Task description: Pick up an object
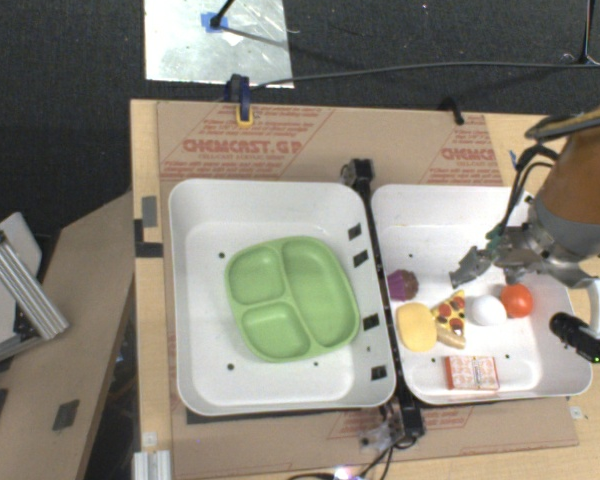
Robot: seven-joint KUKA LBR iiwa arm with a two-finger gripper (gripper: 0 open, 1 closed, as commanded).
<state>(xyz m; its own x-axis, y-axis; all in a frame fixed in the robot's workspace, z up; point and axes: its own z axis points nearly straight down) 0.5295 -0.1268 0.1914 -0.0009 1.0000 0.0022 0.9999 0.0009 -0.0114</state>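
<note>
Over the right bin, nothing held.
My end effector (470, 268) hung open, empty; white egg (486, 310) looked smooth, slippery: grip across middle.

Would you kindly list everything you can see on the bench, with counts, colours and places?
Bins: two, white, side by side on the bench.
Divided plate: one, green, in the left bin.
Purple item: one, right bin, near the divider.
Yellow item: one, right bin, below the purple item.
Pizza slice toy: one, yellow and red, beside the yellow item.
White ball: one, right bin, centre.
Red ball: one, right of the white ball.
Box: one, red and white, right bin's near edge.
Pincer: one, dark grey, above the right bin's toys.
</note>
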